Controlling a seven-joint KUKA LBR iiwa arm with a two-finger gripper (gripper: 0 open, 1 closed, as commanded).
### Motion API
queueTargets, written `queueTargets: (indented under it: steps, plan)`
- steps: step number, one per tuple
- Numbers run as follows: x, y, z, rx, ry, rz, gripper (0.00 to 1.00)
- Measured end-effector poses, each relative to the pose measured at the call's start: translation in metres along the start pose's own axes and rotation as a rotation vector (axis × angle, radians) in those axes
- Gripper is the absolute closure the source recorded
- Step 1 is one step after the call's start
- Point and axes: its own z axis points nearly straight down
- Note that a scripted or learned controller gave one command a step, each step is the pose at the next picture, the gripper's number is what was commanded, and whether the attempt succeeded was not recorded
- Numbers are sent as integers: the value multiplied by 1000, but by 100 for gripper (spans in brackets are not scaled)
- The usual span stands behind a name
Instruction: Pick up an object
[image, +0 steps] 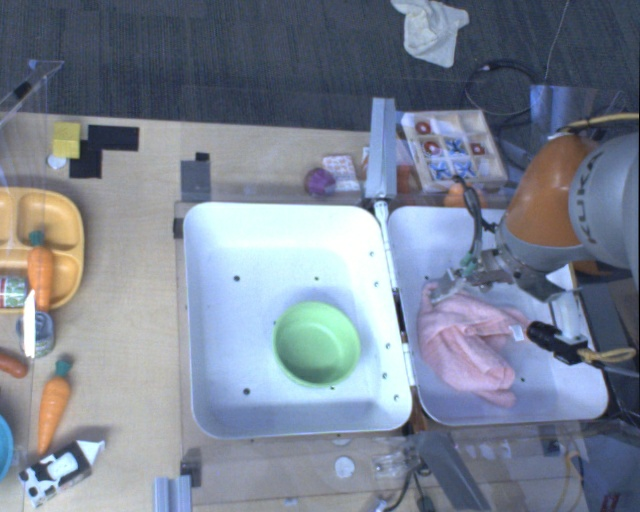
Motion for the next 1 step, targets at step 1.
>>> queueTargets:
  steps: [1]
  plan:
    - [14, -82, -1, -3, -2, -238, 0]
